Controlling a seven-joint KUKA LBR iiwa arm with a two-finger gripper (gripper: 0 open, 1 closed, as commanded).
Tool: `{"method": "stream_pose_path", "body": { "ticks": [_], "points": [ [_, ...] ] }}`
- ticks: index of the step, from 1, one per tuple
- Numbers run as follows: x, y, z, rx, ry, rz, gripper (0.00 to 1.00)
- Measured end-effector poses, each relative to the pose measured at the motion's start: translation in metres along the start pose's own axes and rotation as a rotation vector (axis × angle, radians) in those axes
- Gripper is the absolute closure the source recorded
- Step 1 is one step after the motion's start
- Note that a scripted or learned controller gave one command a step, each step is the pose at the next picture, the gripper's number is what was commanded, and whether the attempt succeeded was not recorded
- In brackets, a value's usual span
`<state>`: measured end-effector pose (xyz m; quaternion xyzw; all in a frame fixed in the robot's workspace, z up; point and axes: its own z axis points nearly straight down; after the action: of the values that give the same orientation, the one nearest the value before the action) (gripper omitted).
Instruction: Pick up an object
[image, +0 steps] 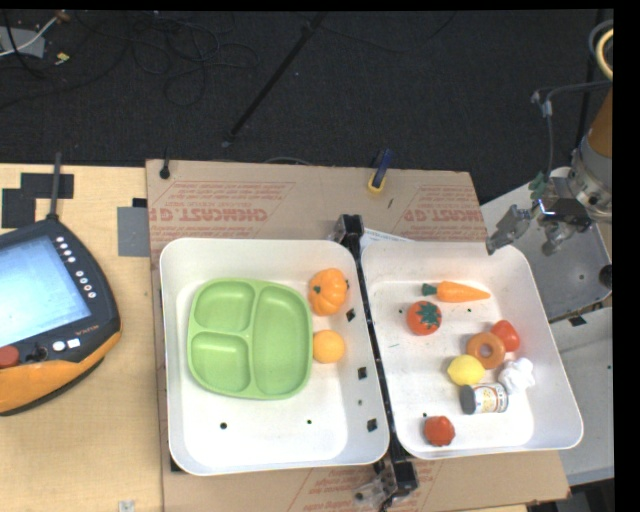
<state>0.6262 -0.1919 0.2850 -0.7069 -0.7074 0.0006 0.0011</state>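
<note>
The grey arm's tool (545, 215) hangs above the worktop, just beyond the shallow white right bin's (555, 420) far right corner; whether it is clenched I cannot tell. Inside that bin, an orange plastic carrot (462, 292) lies near the far wall.

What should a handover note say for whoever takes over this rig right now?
Gripper: at the far right edge, above the right bin's upper right corner, nothing seen between its fingers; open or shut cannot be told.

Left bin: green divided plate, small pumpkin and an orange ball beside the plate's right side.

Right bin: carrot, tomato, donut, lemon, small bottle, red fruit, and more.

Done: nothing picked yet; everything lies in the bins.

Left: choose an object, descend, grasp, lift.
</note>
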Motion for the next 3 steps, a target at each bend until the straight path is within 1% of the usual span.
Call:
{"method": "stream_pose_path", "body": {
  "ticks": [1,2,3],
  "points": [
    [0.036,-0.046,0.170,0.017,0.006,0.004,0.00],
    [0.003,-0.004,0.199,-0.002,-0.002,0.000,0.00],
    [0.069,-0.061,0.198,0.006,0.005,-0.003,0.00]
  ]
}}
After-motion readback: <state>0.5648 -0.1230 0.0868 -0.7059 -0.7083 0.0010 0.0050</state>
